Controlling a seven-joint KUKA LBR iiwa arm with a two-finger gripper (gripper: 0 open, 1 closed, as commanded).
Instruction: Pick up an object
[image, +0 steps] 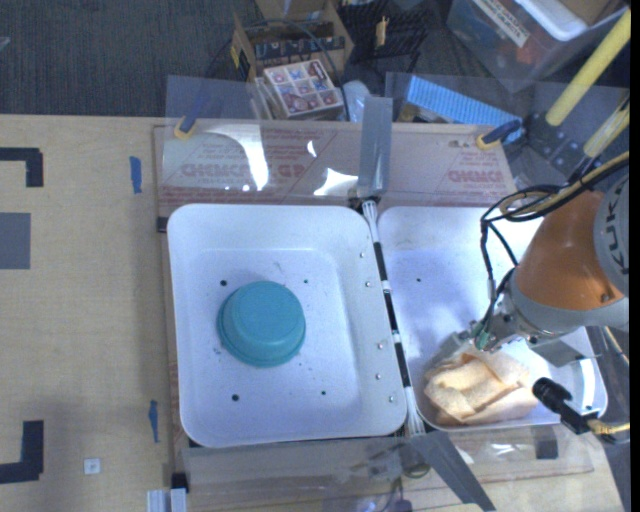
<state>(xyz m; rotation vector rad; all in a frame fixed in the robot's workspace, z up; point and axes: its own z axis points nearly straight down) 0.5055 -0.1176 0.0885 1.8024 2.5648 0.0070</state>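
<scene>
One cam, fixed above my bench (80, 300), looking down at a slant, mid-range. Both white bins in frame: left bin (200, 240) centre, right bin (430, 240) twd the right side. My arm (570, 265) comes in from the right. Floor clutter along top edge, far side.

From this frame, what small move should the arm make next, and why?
Probably a short straight descent onto the yellow sponge. The gripper sits at the sponge's upper edge in the right bin, and nothing shows between its jaws. The teal bowl lies well away in the left bin, so the sponge is the nearer pick.
</scene>
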